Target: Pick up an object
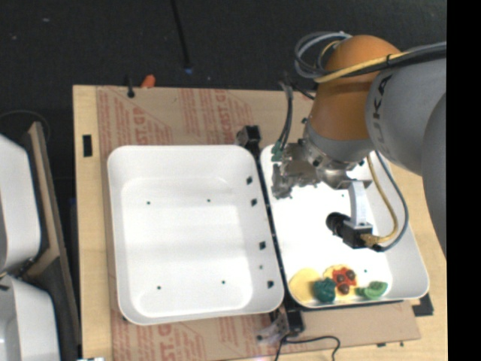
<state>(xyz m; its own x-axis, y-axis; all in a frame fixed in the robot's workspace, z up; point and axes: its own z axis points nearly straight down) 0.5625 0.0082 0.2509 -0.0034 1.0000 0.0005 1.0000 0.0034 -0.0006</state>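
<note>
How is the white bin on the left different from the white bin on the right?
The left shallow white plastic bin has only small dark dots on its floor, while the right shallow white plastic bin holds small colourful objects at its near edge. The grey and orange robot arm reaches over the right bin, not the left one. Both are white, shallow and sit side by side.

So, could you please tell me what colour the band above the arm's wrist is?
Orange band, seen clearly in the camera view.
</note>
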